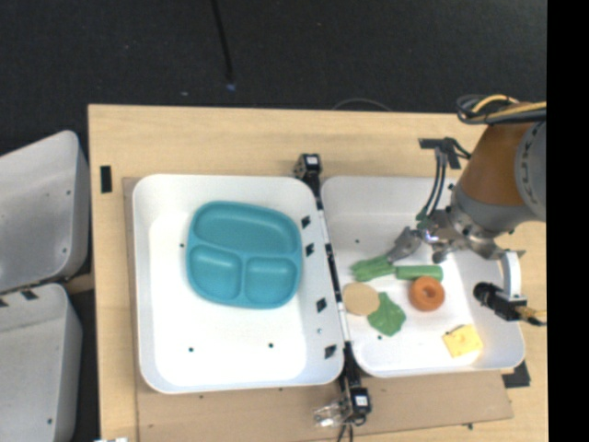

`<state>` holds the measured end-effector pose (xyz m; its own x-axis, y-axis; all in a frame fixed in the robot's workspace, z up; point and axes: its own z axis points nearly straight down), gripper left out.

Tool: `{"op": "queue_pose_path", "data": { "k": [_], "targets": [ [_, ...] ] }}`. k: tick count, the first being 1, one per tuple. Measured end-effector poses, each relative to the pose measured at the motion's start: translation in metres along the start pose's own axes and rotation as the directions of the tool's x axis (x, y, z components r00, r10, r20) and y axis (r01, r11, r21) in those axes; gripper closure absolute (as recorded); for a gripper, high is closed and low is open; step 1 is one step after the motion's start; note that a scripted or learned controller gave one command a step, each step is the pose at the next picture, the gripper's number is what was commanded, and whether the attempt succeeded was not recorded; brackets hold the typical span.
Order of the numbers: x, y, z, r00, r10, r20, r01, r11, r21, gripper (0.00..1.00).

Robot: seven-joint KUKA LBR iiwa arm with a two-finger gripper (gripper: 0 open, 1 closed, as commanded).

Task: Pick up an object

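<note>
The right bin [368, 201] holds a green bean-shaped piece [372, 268], a green stick [419, 272], an orange round fruit [427, 294], a tan disc [360, 298], a green leafy piece [389, 316] and a yellow block [462, 341]. My gripper [421, 243] hangs over the middle of this bin, just above the green stick and the bean-shaped piece. Its fingers [405, 244] stand apart with nothing between them.
The left bin [166, 357] carries a teal divided plate [246, 254]. A black clip row [322, 274] runs between the bins. The arm's orange band [497, 168] rises at the right. White chairs [37, 210] stand off the bench at left.
</note>
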<state>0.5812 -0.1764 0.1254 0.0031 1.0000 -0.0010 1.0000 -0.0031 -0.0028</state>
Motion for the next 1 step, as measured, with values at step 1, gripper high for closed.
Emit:
{"op": "queue_pose_path", "data": {
  "k": [1],
  "targets": [
    [-0.0012, 0.0019, -0.0141, 1.0, 0.004, 0.001, -0.004, 1.0, -0.007, 1.0]
  ]
}}
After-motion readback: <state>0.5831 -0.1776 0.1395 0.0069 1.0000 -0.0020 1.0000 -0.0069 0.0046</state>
